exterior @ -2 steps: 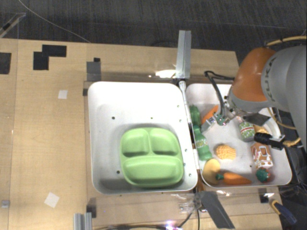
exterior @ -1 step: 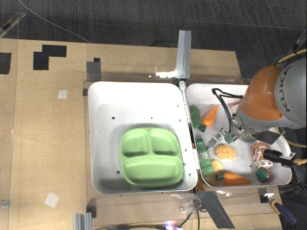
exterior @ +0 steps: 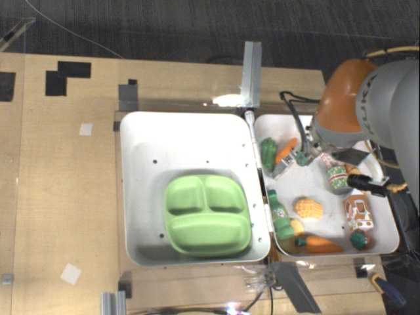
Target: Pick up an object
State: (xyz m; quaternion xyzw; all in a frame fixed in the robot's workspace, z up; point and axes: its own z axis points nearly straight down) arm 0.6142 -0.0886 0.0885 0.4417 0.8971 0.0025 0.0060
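Note:
My gripper [exterior: 293, 159] reaches down into the back left part of the right bin [exterior: 394, 241], below the orange band [exterior: 342, 100] of the arm. Its tip is right beside a small orange carrot piece [exterior: 287, 149] and a dark green vegetable [exterior: 268, 153]; whether it touches either I cannot tell. Nearby in the same bin lie a yellow corn cob [exterior: 308, 208], a green bottle [exterior: 280, 216], a long carrot [exterior: 322, 245], a small can [exterior: 337, 178], a red and white package [exterior: 358, 214] and a small teal item [exterior: 359, 240].
The left bin [exterior: 141, 149] holds a light green divided plate [exterior: 207, 214] near its front. A metal post [exterior: 251, 74] stands behind the wall between the bins. Black cables [exterior: 377, 184] run along the arm over the right bin.

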